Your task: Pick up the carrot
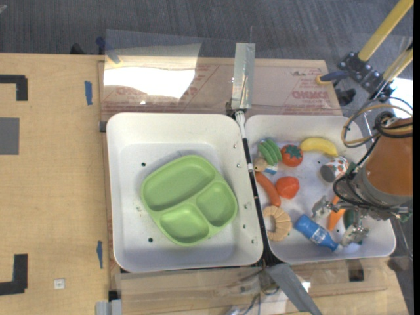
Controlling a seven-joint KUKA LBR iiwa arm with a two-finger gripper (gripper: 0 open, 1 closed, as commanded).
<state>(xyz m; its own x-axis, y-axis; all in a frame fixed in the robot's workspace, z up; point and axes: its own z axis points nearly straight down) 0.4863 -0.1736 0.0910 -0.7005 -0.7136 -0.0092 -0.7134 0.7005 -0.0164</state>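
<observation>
Camera view: small orange tapered plastic carrot (335,217) lies in the right-hand shallow white bin (386,247), near its front right corner, just right of a blue toy bottle (315,231). Two-finger gripper (338,220) hangs directly over it, fingers spread, one on either side of the carrot. Contact with the carrot can't be made out. The carrot's long axis runs roughly front to back, across the finger line. Judgement: the offset is almost nil, so closing should catch it across its width.
</observation>
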